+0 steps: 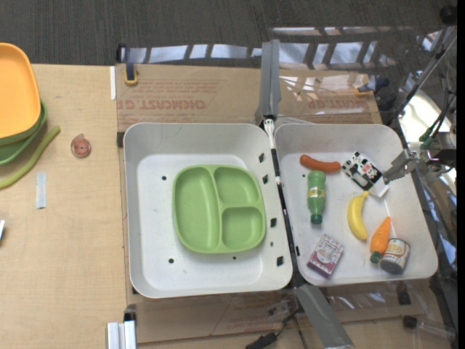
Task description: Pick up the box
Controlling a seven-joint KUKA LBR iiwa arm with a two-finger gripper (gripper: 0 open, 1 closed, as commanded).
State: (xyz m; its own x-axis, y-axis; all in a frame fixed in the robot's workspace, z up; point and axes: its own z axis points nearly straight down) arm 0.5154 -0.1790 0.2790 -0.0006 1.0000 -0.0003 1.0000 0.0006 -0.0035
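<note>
Pincer (396,171) is hovering at the right bin's (429,257) edge — grip state indiscernible — box (325,255) lying well below-left.

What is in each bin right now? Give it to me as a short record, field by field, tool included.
left bin: green divided plate, lying flat near the middle
right bin: box, green bottle, sausage, banana, carrot, can, black-and-white patterned item
box position: near front edge of the right bin, lying apart from the other items
tool: at the right bin's far right side, beside the patterned item; far from the box
</note>
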